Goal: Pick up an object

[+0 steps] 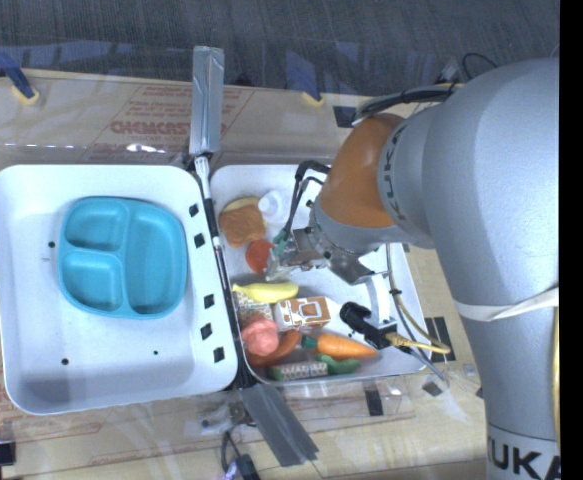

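The grey arm (491, 218) reached in from the right and bent down over the right bin (403, 268), its orange band (356, 183) above the middle of that bin. The end effector (291, 252) hung low inside the bin, left of centre, just right of a red tomato (258, 255). Whether it was open or closed could not be told, and nothing could be seen held in it.

All the loose objects for picking lay in the right bin. A brown bun (241, 221) sat at the far left, with a small white item (269, 205) just beyond it. Nearer than the tomato lay a yellow banana (266, 292), and beside it a small printed carton (304, 313). A pink round piece (259, 336) rested at the near left against a brownish sausage-like piece (287, 345). An orange carrot (344, 346) lay to the right of these, and a green vegetable (316, 369) ran along the near wall.

The left bin (21, 298) on the worktop (81, 118) held a blue divided plate (123, 256), lying flat toward its far side.
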Robot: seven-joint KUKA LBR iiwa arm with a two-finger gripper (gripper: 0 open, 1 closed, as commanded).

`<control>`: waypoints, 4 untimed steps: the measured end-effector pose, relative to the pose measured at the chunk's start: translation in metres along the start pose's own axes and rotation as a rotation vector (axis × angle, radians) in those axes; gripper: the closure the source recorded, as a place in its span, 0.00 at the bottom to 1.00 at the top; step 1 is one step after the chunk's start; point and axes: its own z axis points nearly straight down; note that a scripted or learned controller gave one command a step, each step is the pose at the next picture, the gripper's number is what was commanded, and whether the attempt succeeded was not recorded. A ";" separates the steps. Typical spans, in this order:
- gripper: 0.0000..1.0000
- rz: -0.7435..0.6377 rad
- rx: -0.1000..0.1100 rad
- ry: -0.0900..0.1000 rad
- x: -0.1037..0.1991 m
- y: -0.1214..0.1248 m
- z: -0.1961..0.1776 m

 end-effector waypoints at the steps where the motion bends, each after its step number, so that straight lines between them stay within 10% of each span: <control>1: 0.00 0.000 0.000 0.000 0.000 0.000 0.000; 2: 0.00 0.020 -0.006 -0.003 -0.018 0.073 0.007; 3: 0.00 0.059 -0.003 -0.002 -0.007 0.029 0.008; 4: 1.00 0.055 -0.002 -0.001 -0.006 0.029 -0.002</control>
